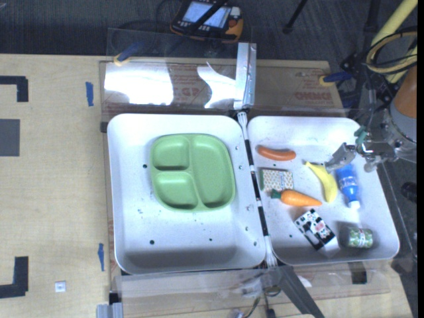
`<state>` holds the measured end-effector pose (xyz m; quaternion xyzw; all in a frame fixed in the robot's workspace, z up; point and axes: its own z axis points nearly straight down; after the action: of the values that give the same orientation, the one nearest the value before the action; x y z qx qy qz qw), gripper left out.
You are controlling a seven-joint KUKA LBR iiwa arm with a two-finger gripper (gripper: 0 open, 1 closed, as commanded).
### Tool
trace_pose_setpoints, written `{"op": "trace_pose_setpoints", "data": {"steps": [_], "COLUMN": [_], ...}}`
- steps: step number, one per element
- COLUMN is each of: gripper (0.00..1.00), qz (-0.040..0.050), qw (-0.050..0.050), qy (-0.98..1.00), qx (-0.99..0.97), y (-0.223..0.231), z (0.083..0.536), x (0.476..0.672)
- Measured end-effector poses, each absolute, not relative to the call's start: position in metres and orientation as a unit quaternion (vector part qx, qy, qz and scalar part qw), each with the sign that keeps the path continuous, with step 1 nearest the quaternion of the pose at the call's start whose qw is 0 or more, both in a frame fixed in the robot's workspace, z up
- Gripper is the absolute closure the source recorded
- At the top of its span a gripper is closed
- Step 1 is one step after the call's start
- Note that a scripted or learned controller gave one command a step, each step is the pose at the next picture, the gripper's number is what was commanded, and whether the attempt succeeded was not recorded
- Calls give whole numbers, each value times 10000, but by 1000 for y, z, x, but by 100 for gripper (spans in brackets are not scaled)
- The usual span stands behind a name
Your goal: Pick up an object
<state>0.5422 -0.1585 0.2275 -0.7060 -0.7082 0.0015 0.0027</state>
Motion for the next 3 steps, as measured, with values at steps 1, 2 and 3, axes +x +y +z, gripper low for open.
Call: {"op": "trace_pose_setpoints", "data": {"steps": [1, 2, 3], "gripper": [0, 0, 0], "qz": [16, -67, -73], "qw": [28, -45, 24], "qy": [-6443, -6145, -6498], "qx": [-7648, -7888, -7601], "y": [-170, -184, -200], "z": [136, 110, 88], "x": [546, 569, 607]}}
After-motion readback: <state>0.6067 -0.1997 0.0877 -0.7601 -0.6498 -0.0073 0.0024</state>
